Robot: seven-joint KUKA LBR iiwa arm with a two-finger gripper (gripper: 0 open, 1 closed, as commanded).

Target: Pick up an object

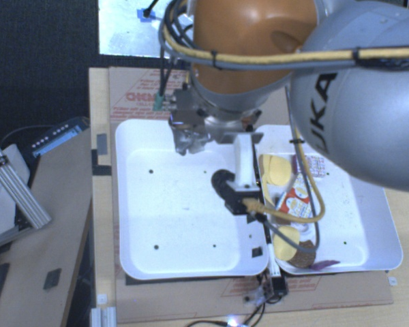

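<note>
My gripper [187,140] hangs over the back part of the left bin [165,206], close to its far rim. I see nothing between its tips. The arm's big orange band and grey body cover the back of both bins. In the right bin [368,234] lie a pale yellow item [276,169], a red and white packet [300,200], a yellow and brown item [291,245] near the front, and a purple scrap [322,265] at the front rim. All of these lie to the right of the gripper, across the divider between the bins.
The bins rest on a cardboard sheet [133,94] on the bench. A metal rail [13,189] and a dark device with a blue strip [58,135] lie off to the left. A shiny plate [126,19] sits beyond the bench at the back.
</note>
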